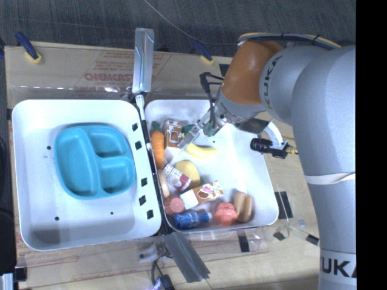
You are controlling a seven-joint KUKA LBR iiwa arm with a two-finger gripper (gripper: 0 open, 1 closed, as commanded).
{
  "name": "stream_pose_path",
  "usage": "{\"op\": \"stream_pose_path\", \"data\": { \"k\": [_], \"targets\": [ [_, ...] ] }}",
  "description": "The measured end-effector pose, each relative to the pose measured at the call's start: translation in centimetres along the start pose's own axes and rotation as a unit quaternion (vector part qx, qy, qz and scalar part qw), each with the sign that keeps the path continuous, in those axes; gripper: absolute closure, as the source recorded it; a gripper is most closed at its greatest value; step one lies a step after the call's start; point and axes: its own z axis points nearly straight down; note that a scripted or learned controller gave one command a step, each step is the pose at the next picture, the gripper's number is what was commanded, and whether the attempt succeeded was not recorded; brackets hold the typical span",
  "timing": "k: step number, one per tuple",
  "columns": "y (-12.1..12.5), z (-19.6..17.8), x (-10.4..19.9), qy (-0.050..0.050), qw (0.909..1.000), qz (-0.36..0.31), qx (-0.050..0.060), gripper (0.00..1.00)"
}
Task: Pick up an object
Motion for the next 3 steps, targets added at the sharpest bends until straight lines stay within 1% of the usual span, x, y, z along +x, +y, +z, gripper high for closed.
{"op": "stream_pose_path", "data": {
  "k": [1, 2, 3],
  "targets": [
    [-1.5, -0.5, -0.6, 0.012, 0.9910, -0.133, 0.002, 0.00],
    [-0.3, 1.8, -2.4, 0.012, 0.9999, -0.011, 0.004, 0.00],
    [-3.8, -4.2, -2.8, 0.010, 0.9919, 0.127, 0.005, 0.00]
  ]
}}
